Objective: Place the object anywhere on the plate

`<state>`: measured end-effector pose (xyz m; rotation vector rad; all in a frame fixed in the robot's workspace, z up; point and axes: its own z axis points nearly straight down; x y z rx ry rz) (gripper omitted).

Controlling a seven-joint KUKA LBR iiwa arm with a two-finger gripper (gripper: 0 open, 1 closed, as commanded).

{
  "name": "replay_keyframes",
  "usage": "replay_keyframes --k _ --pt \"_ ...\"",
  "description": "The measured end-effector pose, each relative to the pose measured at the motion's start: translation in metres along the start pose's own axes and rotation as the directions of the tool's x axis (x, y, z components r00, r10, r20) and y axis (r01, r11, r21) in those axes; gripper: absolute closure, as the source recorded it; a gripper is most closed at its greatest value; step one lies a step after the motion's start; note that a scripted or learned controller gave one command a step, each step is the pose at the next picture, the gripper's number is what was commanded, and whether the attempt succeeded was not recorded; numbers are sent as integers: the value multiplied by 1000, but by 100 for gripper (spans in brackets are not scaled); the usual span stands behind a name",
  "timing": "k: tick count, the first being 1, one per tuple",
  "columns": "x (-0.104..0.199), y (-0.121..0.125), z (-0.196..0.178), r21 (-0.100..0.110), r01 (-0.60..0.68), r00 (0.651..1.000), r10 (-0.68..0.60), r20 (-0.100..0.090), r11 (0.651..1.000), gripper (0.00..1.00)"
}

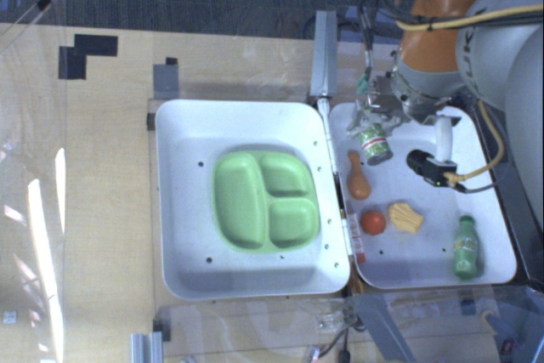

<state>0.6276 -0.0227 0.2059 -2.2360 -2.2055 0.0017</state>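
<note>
Two white bins side by side on the bench — the left bin (170, 268) carries the green plate (265, 198), lying in its middle with three compartments, nothing on it yet. The right bin (501, 268) is where I'm working, reaching in over its far edge.

My gripper (374, 116) is down at the right bin's far-left corner, and right under it sits a small can (375, 144), tilted, its top end toward me and its long axis running roughly from the far edge toward the near edge. The can seems to touch my fingertips, but whether it is truly between them I cannot tell — and how wide they stand is not something this view gives me either.

So the relation that counts: the can lies just below my gripper, on its near side, and the plate lies well off to the left, across the wall between the two bins.

Smaller things share the right bin — a green bottle (465, 247) at the near-right corner, a drumstick (359, 176) along the left edge, a yellow piece (406, 218) and a tomato (372, 222) toward the near edge. I judge the can is my pick; the lift is not yet made.
</note>
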Motion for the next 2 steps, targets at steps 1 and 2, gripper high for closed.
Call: replay_keyframes --k 1,2 --pt "68 -47 25 1 76 997 -76 0 997 100" --pt "67 -47 25 1 75 997 -75 0 997 0"
